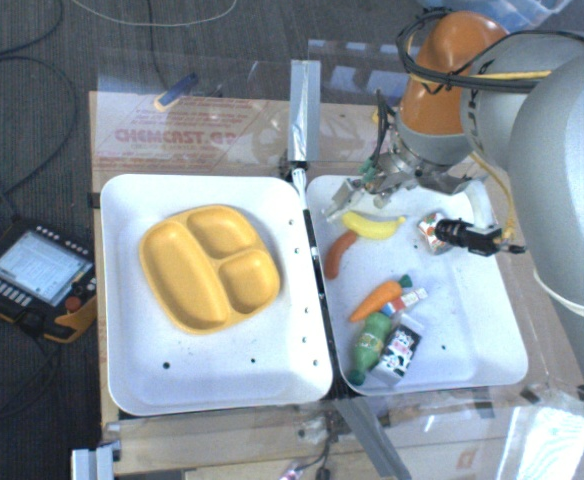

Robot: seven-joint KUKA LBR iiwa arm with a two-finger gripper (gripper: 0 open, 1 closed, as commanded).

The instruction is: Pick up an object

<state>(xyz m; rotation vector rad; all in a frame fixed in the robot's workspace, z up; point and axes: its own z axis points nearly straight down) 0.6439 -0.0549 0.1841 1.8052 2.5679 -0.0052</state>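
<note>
My gripper hangs over the back of the right bin, just above the stem end of a yellow banana. Its fingers stand open with nothing between them. Left of the banana lies a small red-orange pepper. Nearer the front are an orange carrot, a green bottle, a black and white carton and a small tube. A small silver and red object lies at the right, beside the arm's black fitting.
The left bin holds a yellow three-compartment tray. A metal divider separates the two bins. The grey arm with its orange band covers the back right. A handheld controller lies on the floor at left.
</note>
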